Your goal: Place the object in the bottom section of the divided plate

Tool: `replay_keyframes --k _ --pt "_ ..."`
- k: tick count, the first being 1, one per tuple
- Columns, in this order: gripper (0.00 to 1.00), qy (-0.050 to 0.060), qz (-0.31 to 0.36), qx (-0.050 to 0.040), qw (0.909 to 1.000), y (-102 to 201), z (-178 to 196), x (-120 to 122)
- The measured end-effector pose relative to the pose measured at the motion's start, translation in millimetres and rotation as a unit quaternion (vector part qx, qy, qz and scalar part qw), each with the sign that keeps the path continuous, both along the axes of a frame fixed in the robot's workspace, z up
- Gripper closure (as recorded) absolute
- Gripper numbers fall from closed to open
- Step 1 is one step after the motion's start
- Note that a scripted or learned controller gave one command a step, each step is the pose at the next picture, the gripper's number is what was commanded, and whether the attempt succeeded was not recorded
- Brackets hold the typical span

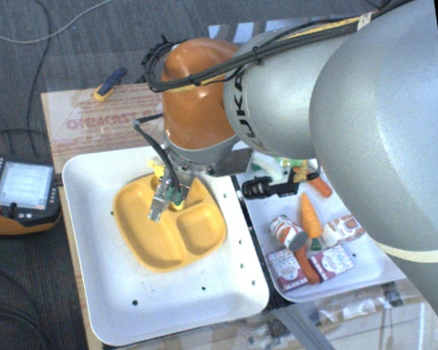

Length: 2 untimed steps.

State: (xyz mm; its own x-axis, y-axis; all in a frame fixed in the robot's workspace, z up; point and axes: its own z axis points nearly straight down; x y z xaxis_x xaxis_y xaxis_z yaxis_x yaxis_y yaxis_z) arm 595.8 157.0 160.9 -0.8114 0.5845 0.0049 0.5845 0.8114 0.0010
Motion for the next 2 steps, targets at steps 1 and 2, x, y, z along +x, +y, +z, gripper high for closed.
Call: replay_keyframes --k 1,2 --pt "1.00 0.000 -0.115 -0.0021 0.9934 20.6 -6.8 -67.1" --pt "1.00 -0.007 -0.106 0.0045 0.9943 6.0 -64.3 18.5"
